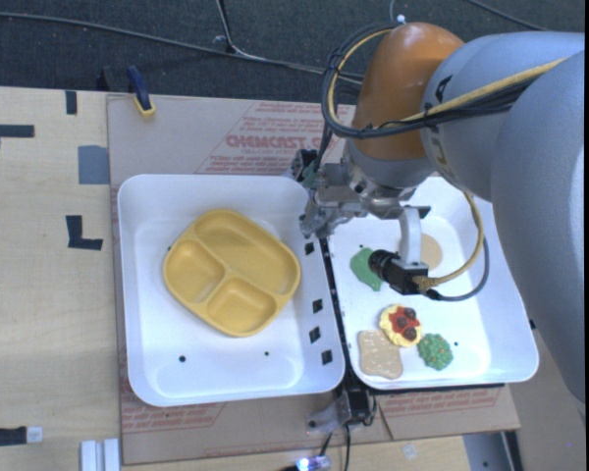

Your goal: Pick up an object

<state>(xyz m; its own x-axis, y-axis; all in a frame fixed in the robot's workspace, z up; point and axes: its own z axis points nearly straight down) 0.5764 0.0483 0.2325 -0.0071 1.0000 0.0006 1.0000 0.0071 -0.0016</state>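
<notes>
My gripper [312, 226] hangs over the divide between the two bins, at the top left corner of the right bin [506, 307]. Just right of it lies a green toy [364, 267], partly covered by a black fitting on the arm. Lower in that bin sit a small pizza-like piece with red and yellow topping [402, 325], a green broccoli floret [435, 350] and a pale cracker [379, 355]. A tan disc [430, 252] peeks out from behind the arm's cable. Nothing shows in the gripper's grasp.
A yellow divided plate [232, 271] lies in the middle of the left bin [142, 263]. The grey arm with its orange band [402, 77] covers the upper part of the right bin. Cables loop around the wrist. Cardboard lies under the bins.
</notes>
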